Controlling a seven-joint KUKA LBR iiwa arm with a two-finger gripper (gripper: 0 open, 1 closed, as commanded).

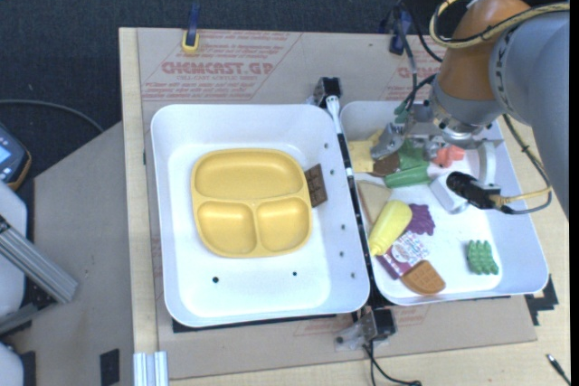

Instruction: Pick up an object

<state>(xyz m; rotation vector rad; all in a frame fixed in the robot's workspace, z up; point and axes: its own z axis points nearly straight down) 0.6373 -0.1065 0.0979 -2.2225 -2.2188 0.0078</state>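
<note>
1. Your gripper (395,151) sits low in the right bin (520,271), fingers clamped on a brown block (386,164).
2. Green piece (409,175) touches that block; yellow bottle (389,226) lies below it.

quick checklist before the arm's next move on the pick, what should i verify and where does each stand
1. Gripper is over the right bin: ok, it sits at the bin's far-left part.
2. A target lies under it: ok, a green piece and a brown piece lie right by the fingertips.
3. Something is between the fingers: cannot tell, the wrist blocks the view.
4. Neighbours kept apart from the target: not ok, the yellow bottle and purple grapes crowd close.
5. Left bin's yellow tray is out of the arm's way: ok.
</note>
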